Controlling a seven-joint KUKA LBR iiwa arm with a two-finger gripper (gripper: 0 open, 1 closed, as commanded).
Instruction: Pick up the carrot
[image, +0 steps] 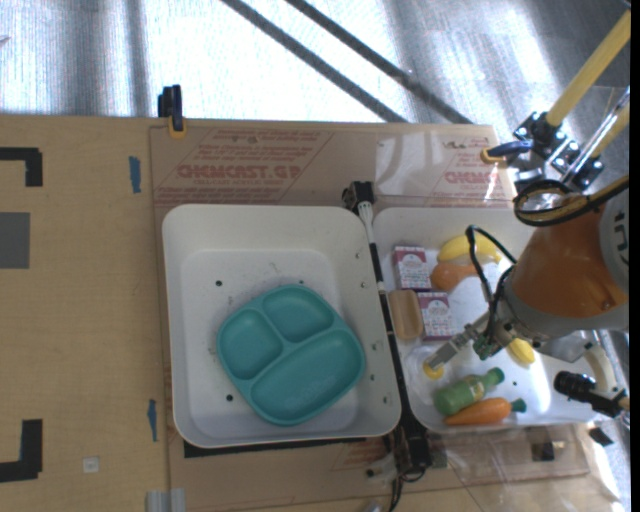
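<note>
A teal divided plate (291, 352) lies mid left bin (190, 300). In the right bin (425, 225), the gripper (447, 355) hangs low — fingers' state I cannot tell — while the carrot (482, 411) lies along the near edge, touching a green bottle (466, 391).

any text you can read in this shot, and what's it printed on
Red print on the cardboard sheet behind the left bin: mirrored and blurred, not readable.
Red print under the clear cover behind the right bin: blurred, not readable.
Labels on the two small red-and-white packets: too small to read.
Green bottle label: nothing legible.
</note>
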